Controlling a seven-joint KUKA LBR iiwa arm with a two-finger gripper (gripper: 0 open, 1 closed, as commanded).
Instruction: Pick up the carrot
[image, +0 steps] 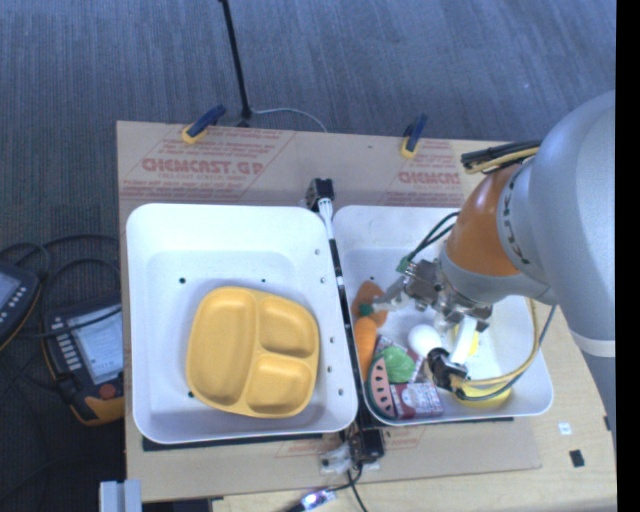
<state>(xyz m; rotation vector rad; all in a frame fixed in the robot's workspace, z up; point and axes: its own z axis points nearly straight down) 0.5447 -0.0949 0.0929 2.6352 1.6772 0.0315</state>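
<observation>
Surrounding the carrot's (364, 348) bench (200, 165), grey carpet (100, 60)

From where I stand, the grey arm (585, 200) comes in from the right, its thick upper link bulking large at that edge. It bends down and to the left through the orange band (478, 225) into the grey wrist (485, 285). The gripper (420, 288) sits at the wrist's left end, reached low and pointing downward, mostly tucked under the wrist.
</observation>
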